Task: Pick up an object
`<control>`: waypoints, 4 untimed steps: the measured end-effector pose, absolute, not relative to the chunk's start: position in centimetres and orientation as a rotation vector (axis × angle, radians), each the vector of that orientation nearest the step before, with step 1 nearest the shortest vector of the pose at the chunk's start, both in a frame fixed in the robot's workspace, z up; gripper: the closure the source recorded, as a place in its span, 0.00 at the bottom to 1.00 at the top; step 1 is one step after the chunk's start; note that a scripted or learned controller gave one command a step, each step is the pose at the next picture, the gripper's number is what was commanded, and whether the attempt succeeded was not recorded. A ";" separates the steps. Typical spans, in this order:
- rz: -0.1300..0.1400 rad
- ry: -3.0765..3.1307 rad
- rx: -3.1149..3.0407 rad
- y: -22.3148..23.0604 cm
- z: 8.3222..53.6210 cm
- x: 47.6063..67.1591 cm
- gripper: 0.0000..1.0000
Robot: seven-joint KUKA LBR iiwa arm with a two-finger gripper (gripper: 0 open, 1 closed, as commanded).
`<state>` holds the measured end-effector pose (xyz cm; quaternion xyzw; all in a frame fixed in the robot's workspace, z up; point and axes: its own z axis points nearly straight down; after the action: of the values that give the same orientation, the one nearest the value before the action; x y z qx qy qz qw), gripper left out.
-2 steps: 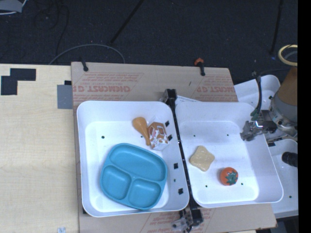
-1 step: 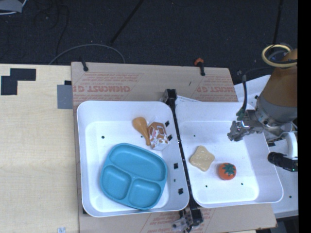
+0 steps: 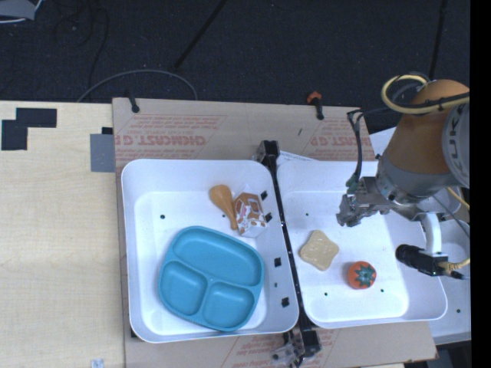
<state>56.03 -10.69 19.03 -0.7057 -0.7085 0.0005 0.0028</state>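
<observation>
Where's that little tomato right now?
The tomato lies in the right bin, toward its near right corner, just right of the beige toast piece and below the gripper.
</observation>
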 end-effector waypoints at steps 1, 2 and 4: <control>0.001 -2.223 -2.213 -5.5 18.8 56.9 1.00; 0.000 -2.224 -2.214 -0.7 20.2 56.5 1.00; 0.001 -2.225 -2.215 11.1 22.1 56.9 1.00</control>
<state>56.87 11.13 22.14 -0.7056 -0.7086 0.0002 0.0010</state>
